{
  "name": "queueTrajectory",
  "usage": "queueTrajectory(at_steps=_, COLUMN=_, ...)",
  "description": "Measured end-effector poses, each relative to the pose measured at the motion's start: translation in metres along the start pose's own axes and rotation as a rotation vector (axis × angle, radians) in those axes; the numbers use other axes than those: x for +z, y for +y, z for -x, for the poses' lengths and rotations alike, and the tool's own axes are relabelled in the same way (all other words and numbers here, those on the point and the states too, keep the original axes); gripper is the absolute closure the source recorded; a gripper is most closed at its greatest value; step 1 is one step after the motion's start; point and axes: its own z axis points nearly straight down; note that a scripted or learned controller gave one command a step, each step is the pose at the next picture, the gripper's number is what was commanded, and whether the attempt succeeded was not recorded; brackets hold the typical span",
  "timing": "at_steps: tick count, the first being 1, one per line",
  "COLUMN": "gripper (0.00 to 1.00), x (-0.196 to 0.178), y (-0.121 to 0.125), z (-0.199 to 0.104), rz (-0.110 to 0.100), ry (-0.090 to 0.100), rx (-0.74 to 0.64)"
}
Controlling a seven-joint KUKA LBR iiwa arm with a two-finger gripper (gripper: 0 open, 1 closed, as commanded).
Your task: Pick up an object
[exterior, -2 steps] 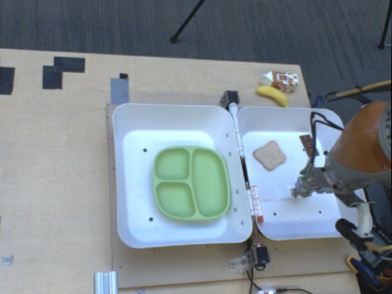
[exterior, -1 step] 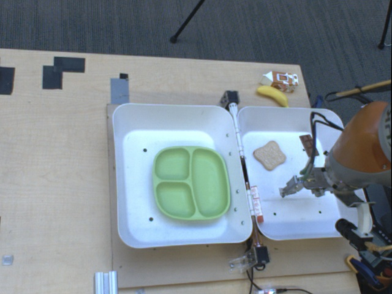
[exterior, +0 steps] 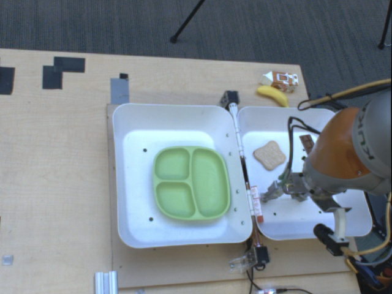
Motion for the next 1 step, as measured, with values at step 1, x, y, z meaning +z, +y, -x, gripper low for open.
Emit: queueTrajectory(at_steps=1, gripper=1.00, x=-0.0113, y=0.0023, z=-0.0004, rz=0.005, ry=0.001, rx=-0.002)
